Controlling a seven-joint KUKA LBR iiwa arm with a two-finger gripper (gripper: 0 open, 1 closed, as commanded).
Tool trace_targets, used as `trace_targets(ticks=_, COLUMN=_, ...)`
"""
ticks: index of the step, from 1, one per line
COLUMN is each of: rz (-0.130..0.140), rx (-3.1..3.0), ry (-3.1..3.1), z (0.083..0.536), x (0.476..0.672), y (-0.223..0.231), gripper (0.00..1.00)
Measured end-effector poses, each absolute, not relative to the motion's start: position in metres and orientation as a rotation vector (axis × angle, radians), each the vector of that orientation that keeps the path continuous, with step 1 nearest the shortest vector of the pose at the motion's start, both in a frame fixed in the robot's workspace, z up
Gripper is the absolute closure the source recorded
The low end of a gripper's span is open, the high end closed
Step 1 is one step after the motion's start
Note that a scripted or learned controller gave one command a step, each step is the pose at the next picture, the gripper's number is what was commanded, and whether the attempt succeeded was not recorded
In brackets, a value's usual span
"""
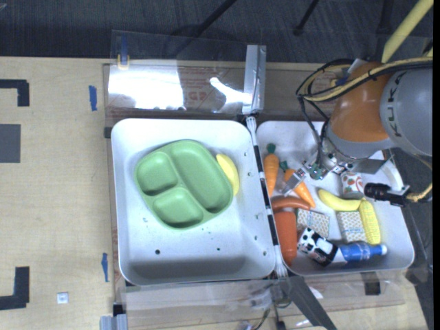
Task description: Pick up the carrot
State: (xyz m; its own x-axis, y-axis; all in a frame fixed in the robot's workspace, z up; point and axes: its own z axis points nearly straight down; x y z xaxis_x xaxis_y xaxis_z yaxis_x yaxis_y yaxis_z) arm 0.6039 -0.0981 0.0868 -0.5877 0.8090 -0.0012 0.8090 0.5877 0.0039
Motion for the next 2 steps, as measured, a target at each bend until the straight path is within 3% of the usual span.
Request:
trace_targets(ticks=1, rz=0.01, rx=1.428, ry=2.788, z=0.099, x=0.606, y=-0.1, gripper=1.0)
trace_targets(ticks=2, rz=0.002, rx=1.574, ry=2.715, z=0.143, x=0.584, y=-0.113, gripper=1.0)
